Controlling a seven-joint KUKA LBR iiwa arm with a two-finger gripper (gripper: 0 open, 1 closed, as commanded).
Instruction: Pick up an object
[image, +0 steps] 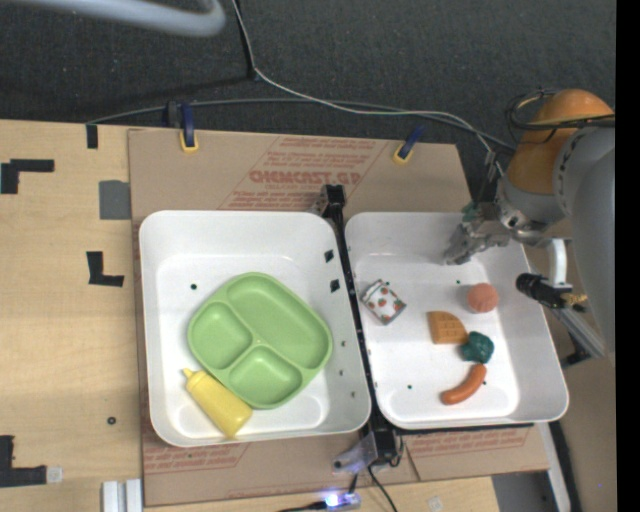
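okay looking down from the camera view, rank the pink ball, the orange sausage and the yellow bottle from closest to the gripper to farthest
Measured from the gripper, at the far side of the right bin:
1. Pink ball, right bin, just in front of it.
2. Orange sausage, right bin, by the near edge.
3. Yellow bottle, left bin, near-left corner beside the green plate.

Bench (60, 330): light wood top, black tape marks on its left side. A brown cardboard sheet (300, 170) with red print lies flat on it, held at the far edge by two clamps (186, 130). On the cardboard, two shallow white bins side by side, touching along the middle: left bin (165, 250), right bin (400, 235). A thin cable (330, 95) runs across the far edge of the cardboard.
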